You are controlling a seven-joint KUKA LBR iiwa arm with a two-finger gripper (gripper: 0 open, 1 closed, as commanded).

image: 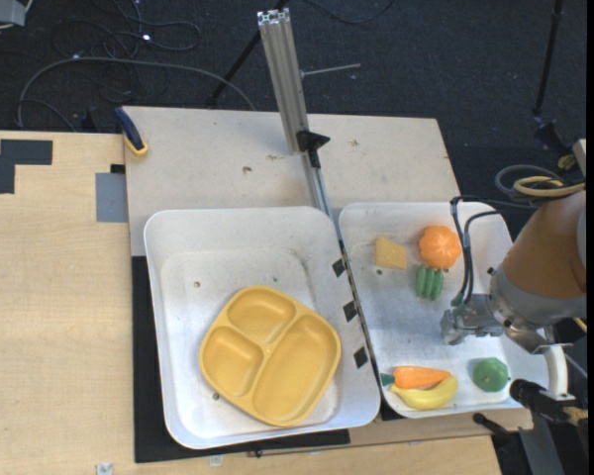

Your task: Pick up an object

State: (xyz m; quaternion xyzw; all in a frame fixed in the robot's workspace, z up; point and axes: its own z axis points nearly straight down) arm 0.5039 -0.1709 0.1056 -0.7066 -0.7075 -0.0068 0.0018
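The metal two-finger gripper [462, 327] hovers low in the right shallow white plastic bin [406, 364]; whether its fingers are spread is unclear. Nearest lies a ribbed green toy vegetable [430, 283], possibly a pepper, beside a round orange toy fruit [440, 247].

white bins [178, 265], yellow tray [269, 354], orange ball [440, 246], green pepper [430, 283], yellow banana [428, 395], orange carrot [420, 376].

KUKA arm [544, 265], orange and grey

A broad orange band tops a grey wrist; a black cable [462, 255] loops beside it.
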